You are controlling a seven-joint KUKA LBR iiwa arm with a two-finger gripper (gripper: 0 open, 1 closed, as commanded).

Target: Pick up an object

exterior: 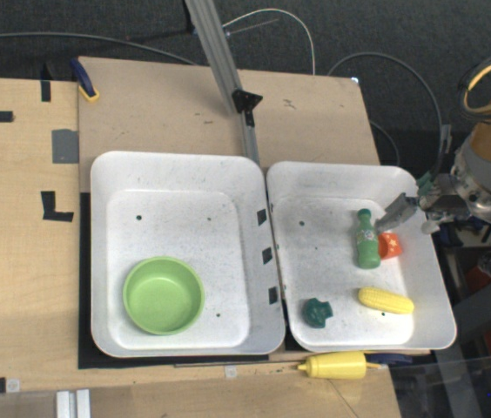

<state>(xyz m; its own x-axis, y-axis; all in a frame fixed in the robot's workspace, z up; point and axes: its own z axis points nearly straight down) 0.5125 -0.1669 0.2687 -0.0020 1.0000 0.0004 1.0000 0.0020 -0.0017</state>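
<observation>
The right bin (332, 179) holds a green bottle (366, 242) lying near its right side, with a small orange-red object (390, 247) touching it on the right. A yellow corn cob (386, 300) lies near the front right corner, and a small dark green object (317, 312) sits at the front middle. My gripper (395, 213) reaches in over the bin's right rim, just above and to the right of the bottle's top and the orange-red object. I see nothing held in it.
The left bin (176, 168) holds a light green bowl (164, 295) at its front left. A yellow bottle (339, 366) lies on the bench in front of the right bin. A grey pole (219, 46) slants over the back of the bench.
</observation>
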